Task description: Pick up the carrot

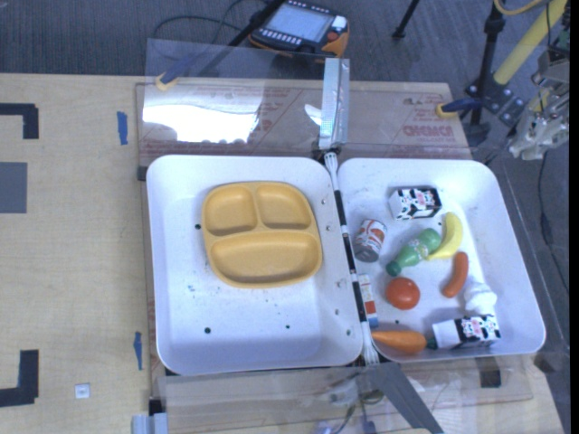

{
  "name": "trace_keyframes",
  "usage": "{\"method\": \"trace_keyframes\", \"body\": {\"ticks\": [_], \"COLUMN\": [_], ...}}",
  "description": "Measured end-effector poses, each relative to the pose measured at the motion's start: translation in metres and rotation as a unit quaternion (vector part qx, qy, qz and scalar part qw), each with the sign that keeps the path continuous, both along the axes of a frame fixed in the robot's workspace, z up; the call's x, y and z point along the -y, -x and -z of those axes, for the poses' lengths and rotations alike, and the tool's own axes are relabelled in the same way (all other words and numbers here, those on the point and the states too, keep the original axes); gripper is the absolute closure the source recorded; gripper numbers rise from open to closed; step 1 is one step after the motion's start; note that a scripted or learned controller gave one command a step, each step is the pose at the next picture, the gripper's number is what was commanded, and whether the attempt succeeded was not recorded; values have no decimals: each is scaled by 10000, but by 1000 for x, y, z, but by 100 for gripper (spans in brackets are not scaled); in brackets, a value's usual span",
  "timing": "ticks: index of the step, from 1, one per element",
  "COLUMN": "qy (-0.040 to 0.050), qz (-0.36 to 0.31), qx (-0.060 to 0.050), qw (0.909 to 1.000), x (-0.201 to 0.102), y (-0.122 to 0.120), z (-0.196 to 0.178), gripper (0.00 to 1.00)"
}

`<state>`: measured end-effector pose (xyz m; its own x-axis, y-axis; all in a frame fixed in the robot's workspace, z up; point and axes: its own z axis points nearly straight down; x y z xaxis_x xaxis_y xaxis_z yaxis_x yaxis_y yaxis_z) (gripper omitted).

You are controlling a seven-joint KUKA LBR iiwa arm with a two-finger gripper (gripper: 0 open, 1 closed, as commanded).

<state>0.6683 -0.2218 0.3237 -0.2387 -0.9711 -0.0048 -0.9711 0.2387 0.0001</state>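
- The carrot [399, 339] lies untouched in the right bin [507, 208], against its near-left corner.
- Jaw state: I cannot tell.
- Next, probably, a descent onto the carrot.

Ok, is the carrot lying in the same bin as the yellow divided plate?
No, the carrot lies at the near edge of the right bin, while the yellow divided plate sits in the left bin.
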Motion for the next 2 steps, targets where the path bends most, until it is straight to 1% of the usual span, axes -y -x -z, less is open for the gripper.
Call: {"method": "trace_keyframes", "body": {"ticks": [1,2], "qy": [-6,8], "qz": [-2200,-4025], "qx": [1,32], "qw": [9755,9154], "x": [0,-7], "y": [0,0], "z": [8,-8], "gripper": [100,100]}}
